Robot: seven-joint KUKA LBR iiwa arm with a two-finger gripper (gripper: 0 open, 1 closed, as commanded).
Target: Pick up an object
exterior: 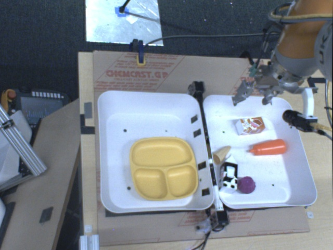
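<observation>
My gripper (255,97) hangs above the far edge of the right bin (296,191), fingers spread open with nothing between them. Below it in that bin lie a small white and red packet (250,125), an orange carrot (268,148), a tan wedge (221,153), a black and white toy (229,176) and a purple ball (246,184). The packet is the nearest of these to the gripper, just in front of it.
The left bin (114,119) holds a yellow divided plate (163,167). A black clip (197,89) sits where the bins meet at the back. A black fitting (295,119) sticks in over the right bin's far right rim.
</observation>
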